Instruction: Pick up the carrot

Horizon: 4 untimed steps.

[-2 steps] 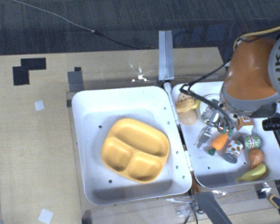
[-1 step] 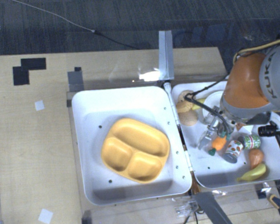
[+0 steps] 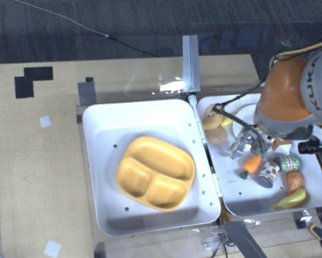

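The carrot is a small orange piece with a green end. It lies slanted in the middle of the right bin. My gripper hangs just above and to the upper left of the carrot's orange end, close to it. From this height I cannot see whether it touches the carrot. The grey arm with its orange band reaches in from the right and hides the back right part of that bin.
The left bin holds a yellow divided dish. Around the carrot lie a small can, a green-labelled tin, a reddish round fruit, a banana and a tan lump.
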### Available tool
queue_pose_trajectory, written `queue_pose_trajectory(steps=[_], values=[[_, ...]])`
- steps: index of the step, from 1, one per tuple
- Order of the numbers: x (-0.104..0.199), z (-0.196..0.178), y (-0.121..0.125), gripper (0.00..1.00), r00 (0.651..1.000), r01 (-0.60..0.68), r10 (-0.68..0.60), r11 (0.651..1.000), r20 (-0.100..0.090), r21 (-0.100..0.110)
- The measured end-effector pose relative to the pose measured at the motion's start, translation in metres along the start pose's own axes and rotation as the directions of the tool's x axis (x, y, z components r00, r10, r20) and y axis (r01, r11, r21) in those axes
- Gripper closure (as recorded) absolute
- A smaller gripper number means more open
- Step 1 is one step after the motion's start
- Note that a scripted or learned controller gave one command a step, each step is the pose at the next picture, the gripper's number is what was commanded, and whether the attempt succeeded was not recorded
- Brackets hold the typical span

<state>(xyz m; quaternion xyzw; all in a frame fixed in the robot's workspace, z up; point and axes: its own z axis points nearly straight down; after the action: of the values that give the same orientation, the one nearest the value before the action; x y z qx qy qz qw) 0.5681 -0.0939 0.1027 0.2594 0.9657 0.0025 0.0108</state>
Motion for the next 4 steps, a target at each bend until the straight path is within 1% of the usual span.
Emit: queue_pose_trajectory(steps=[1,2,3,4], values=[[0.036,-0.002,-0.023,1.00,0.972,0.237,-0.236,0.972,-0.015,0.004],[0.033,-0.014,-0.021,1.00,0.971,0.240,-0.240,0.971,-0.005,0.001],[0.072,0.003,-0.035,1.00,0.997,0.072,-0.072,0.997,-0.015,0.006],[0.072,0.002,-0.035,0.00,0.997,0.073,-0.073,0.997,-0.015,0.006]])
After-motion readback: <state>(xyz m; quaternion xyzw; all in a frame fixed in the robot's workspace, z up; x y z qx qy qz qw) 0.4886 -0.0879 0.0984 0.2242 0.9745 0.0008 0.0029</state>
